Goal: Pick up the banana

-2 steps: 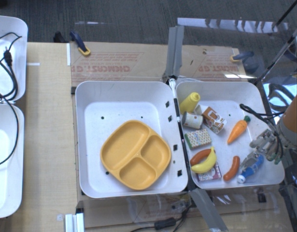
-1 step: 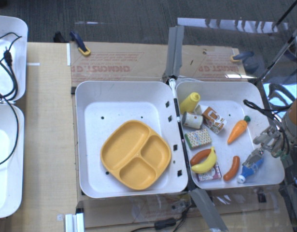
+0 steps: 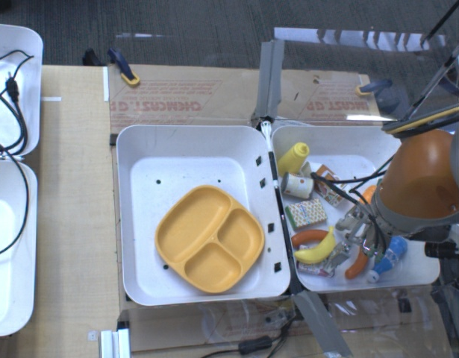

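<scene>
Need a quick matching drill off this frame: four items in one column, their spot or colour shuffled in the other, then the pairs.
Items:
1. banana
2. divided plate
3. mustard bottle
4. blue bottle

Descriptions:
A. alone in the left bin, orange-yellow, three compartments
B. right bin's far left corner, yellow, lying on its side
C. right bin's near edge, beside the pincer, lying over a red-orange item
D. right bin's near right part, under the arm, white cap

Pairs: 1-C, 2-A, 3-B, 4-D

Arm (image 3: pixel 419 174) reaching in from right, wrist lowered.
</scene>
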### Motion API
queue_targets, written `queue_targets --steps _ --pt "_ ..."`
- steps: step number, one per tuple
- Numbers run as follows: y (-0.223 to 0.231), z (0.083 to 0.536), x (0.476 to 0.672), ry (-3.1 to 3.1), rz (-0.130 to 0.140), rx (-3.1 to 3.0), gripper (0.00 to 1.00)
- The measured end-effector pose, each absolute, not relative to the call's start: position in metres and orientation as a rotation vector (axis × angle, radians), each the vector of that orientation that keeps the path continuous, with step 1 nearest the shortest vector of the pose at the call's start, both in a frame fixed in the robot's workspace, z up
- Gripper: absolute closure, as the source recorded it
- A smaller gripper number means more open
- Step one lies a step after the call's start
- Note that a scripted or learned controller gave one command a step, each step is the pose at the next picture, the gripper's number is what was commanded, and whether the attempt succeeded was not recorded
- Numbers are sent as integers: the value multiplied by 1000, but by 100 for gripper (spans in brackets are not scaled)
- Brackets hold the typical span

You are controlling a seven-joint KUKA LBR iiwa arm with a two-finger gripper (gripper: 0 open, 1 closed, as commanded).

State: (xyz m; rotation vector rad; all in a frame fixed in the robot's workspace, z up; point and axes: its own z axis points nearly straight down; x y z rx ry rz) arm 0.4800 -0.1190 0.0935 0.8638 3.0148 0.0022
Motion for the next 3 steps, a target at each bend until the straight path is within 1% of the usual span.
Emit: queue_targets --steps 1,2,3 --pt "-119 102 481 3020 6 869 100" --pt "-41 189 479 2946 -2 1098 100" --pt "-41 189 479 2945 -2 1099 0"
